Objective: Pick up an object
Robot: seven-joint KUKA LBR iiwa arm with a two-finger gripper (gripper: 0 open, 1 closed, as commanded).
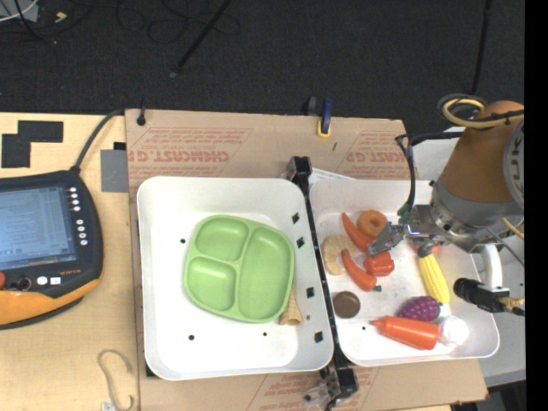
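Observation:
My gripper hangs low over the middle of the right bin, reaching in from the right. Its fingers stand apart, open, with nothing seen between them. Just left of it lie an orange ring, a red chili, a second red chili and a small red piece. A yellow corn cob lies just below and right of the gripper. Purple grapes, an orange-red carrot-like toy, a brown disc and a beige piece lie nearer the front and left.
The left bin holds a green divided plate and a cone by the divider. A tablet-like pendant lies on the bench at far left. A white round piece sits at the right bin's front corner.

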